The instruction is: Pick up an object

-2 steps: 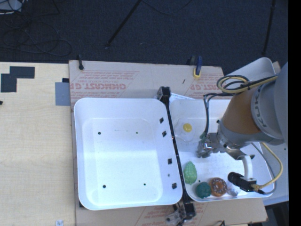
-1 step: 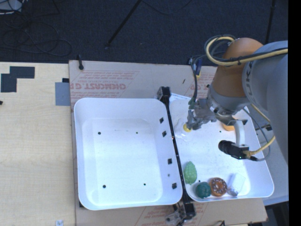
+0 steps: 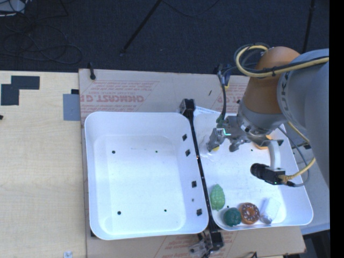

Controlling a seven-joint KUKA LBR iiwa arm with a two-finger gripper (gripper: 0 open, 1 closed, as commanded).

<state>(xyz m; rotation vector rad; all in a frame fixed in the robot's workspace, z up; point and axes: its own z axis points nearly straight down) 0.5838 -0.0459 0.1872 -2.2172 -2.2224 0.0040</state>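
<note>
Hovering with metal claw spread and empty, far above frame-bottom green lumpy toy; risks closing on nothing.

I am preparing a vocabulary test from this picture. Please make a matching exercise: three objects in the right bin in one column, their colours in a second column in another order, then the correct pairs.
Column one:
1. leafy lump
2. round ball
3. doughnut

Column two:
A. brown with sprinkles
B. light green
C. dark teal

Pairs: 1-B, 2-C, 3-A. All three lie near the front of the right bin.
</note>
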